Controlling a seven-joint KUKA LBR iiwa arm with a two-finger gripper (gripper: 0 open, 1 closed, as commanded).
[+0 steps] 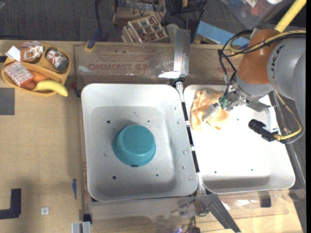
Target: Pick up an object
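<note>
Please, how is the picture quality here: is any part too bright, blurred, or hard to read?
In the camera view, the right bin is overexposed, its floor nearly featureless white; the left bin keeps soft grey shading around the teal bowl; the gripper is small and blurred against the crumpled tan object, so its details are hard to read; the arm looks soft at the frame's edge.

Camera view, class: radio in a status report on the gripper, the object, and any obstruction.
Gripper down in right bin, at the tan object. Grasp unconfirmed. Teal bowl upside down in left bin, untouched. Nothing blocking.
</note>
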